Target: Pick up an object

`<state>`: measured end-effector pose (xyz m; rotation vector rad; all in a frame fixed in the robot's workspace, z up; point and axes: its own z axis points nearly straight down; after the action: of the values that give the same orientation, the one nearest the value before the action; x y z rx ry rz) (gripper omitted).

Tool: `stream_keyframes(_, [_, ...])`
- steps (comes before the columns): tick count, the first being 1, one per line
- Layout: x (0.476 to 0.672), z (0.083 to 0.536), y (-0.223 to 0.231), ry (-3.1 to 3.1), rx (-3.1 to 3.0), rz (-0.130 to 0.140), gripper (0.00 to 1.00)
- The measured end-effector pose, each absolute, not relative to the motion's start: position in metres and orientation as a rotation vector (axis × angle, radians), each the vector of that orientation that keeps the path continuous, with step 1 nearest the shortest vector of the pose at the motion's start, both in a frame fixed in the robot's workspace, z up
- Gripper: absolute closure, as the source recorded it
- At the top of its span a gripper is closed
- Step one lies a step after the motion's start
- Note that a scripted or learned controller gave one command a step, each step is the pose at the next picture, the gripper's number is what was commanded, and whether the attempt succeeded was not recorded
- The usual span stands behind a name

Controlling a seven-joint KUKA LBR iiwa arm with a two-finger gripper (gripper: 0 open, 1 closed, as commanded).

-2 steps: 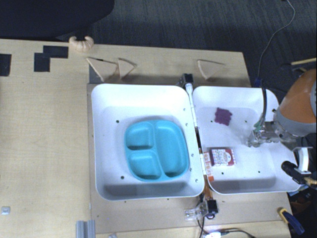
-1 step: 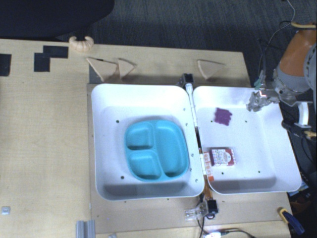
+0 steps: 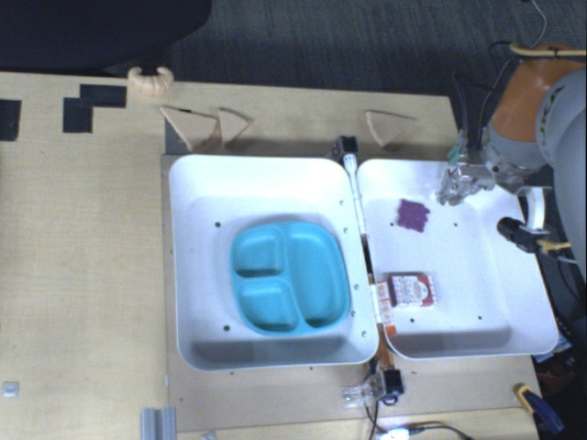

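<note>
Hovering over the right bin (image 3: 514,337) near a purple object (image 3: 413,214), jaws' opening cannot be told.

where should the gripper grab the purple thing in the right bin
Judging from its pose, come straight down on the small purple object. It lies flat and alone on the floor of the right bin, away from the walls and the red-and-white packet. Close across its narrower span; its exact shape is too small to tell. The gripper sits just right of it.
</note>
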<state>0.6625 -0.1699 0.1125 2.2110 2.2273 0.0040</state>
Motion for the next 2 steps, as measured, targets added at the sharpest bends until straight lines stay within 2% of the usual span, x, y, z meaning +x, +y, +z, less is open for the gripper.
stream_keyframes(1, [0.670, 0.117, -0.156, 2.227, 2.210, 0.004, 1.00])
stream_keyframes(2, [0.670, 0.112, -0.205, 2.222, 2.213, 0.003, 1.00])
